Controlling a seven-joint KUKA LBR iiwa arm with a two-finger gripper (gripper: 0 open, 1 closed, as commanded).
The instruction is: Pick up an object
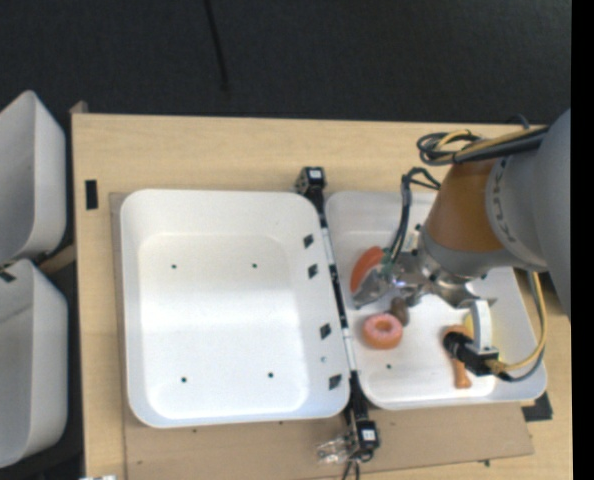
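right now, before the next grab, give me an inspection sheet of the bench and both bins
surface: wooden bench bearing a left white bin and a right white bin side by side
job's things: red object and orange-pink ring in the right white bin; small orange piece near that bin's lower edge
clutter: small black clips along the seam between the bins
grippers: gripper low over the right white bin, between the red object and the ring; grasp cannot be told
cables: yellow and black cable loop on the arm
surroundings: white moulded shapes left of the bench; dark floor
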